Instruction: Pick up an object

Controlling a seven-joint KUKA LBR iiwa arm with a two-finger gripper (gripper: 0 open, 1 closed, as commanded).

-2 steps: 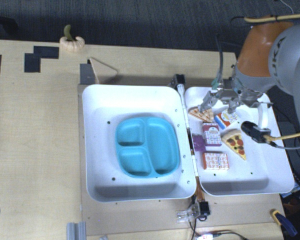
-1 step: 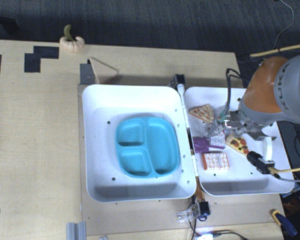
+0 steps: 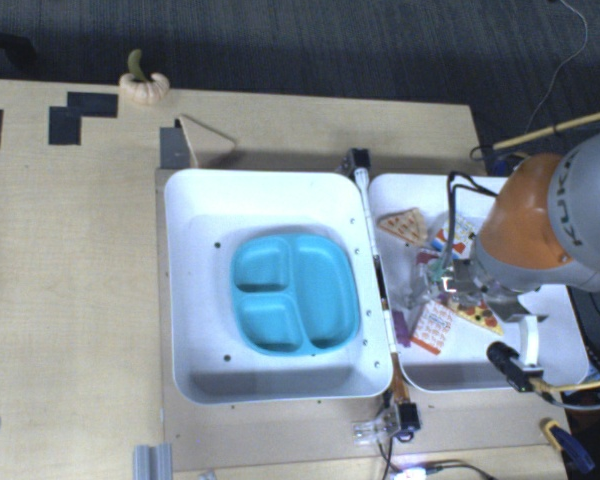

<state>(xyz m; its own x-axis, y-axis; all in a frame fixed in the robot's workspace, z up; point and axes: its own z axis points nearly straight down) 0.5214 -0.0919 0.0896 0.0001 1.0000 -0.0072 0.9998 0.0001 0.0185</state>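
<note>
Your arm (image 3: 540,218) is reaching down into the right bin (image 3: 570,353), its gripper (image 3: 448,280) working low among a clutter of small objects: a waffle-patterned piece (image 3: 404,226) near the bin's far wall and a red-and-white card (image 3: 433,326) just beside the tool. Whether the claw is gaping or closing, you cannot tell. Nothing is showing as lifted yet, so the pick appears unfinished. The left bin (image 3: 195,268) is carrying a blue divided tray (image 3: 295,293).

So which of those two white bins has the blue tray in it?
The left bin, farther from the arm. A blue divided tray lies in its middle, while the right bin holds a jumble of small items under the gripper.
</note>
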